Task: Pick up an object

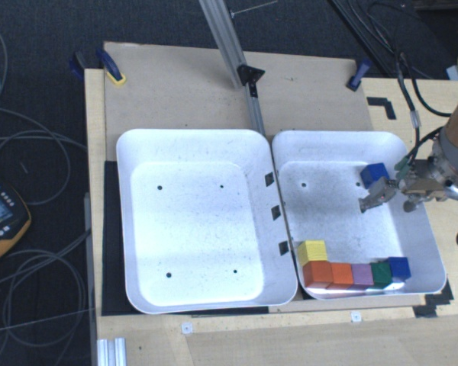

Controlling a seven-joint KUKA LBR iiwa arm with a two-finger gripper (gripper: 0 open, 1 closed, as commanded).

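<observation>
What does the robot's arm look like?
The arm comes in from the right, grey with an orange-brown band. Its gripper is grey metal, boxy at the wrist, thinning toward the end. Black cables loop down to it from above.

Arm (452,147) showing grey casing at the right edge, orange band barely peeking above the wrist. Gripper (382,195) looking metallic grey-silver, with thin angular fingers (372,198). Dark cables (412,101) running along the arm toward the wrist.

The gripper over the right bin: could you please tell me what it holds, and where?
Cannot be told: the gripper sits beside a small blue cube, but no grasp is visible.
</observation>
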